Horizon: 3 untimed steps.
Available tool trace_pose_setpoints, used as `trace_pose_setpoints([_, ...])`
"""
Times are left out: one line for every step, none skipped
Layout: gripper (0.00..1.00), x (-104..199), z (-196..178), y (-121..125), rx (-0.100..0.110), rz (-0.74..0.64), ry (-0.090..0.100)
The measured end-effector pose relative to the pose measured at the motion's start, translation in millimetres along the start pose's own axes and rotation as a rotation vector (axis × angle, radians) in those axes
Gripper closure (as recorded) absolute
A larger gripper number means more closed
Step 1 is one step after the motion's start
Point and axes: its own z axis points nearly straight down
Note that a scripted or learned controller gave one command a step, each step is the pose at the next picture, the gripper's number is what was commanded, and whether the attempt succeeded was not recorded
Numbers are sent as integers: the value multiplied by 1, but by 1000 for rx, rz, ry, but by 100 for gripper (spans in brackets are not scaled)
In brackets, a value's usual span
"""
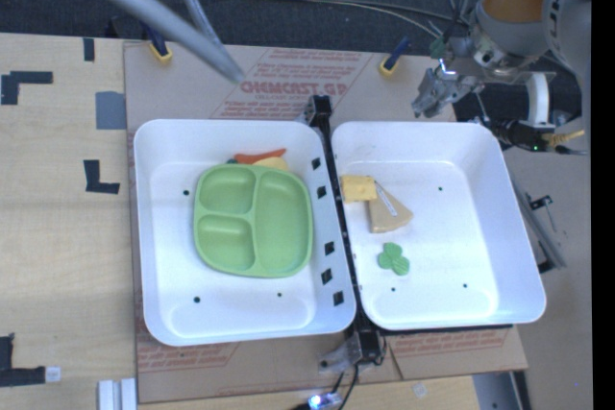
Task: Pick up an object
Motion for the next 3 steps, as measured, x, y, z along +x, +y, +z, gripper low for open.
trace_pose_setpoints([100,47,10,-4,7,-2,1])
trace_pose_setpoints([100,92,14,-12,9,-2,1])
trace_pose_setpoints([100,136,16,-23,9,-3,1])
